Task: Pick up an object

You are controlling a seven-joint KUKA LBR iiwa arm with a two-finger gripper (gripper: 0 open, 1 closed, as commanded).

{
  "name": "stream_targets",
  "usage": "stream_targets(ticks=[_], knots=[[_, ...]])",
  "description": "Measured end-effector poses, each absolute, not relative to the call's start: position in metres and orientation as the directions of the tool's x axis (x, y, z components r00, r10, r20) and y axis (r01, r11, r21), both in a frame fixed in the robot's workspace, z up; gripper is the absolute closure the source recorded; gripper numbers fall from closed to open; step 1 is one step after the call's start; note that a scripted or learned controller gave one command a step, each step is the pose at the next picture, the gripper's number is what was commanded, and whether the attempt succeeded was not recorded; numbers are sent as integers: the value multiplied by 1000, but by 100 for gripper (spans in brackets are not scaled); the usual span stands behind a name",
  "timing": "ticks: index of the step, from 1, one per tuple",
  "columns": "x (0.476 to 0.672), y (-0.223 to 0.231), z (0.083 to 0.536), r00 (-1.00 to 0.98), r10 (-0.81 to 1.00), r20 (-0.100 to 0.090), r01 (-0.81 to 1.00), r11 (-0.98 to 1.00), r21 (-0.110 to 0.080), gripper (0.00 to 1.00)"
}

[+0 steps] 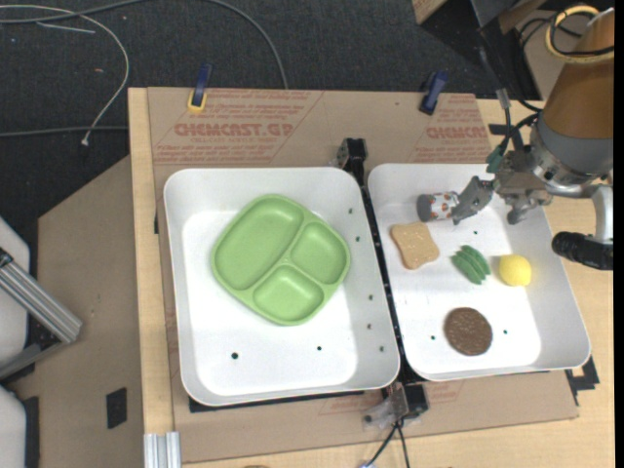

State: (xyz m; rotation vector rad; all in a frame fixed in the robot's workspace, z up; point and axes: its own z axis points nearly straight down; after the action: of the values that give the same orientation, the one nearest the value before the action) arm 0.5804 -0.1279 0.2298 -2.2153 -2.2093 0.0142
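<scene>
The right bin (546,349) holds a small grey and red can (437,205) lying on its side at the back left. A slice of toast (414,245) lies in front of it, with a green vegetable piece (472,263) and a yellow lemon (515,271) to its right. A round brown patty (469,331) sits toward the front. My gripper (495,206) hangs over the bin's back right, just right of the can. It is open, with nothing between its two spread fingers.
The left bin (195,359) holds a green divided plate (281,258). Black clamps (352,152) sit between the bins at the back, and blue clips (201,86) pin the cardboard base. The arm's orange band (585,76) rises at the right.
</scene>
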Motion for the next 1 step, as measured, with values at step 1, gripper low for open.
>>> stream_targets(ticks=[1], knots=[[583, -128, 238, 0, 1000, 1, 1000, 0, -1, 0]])
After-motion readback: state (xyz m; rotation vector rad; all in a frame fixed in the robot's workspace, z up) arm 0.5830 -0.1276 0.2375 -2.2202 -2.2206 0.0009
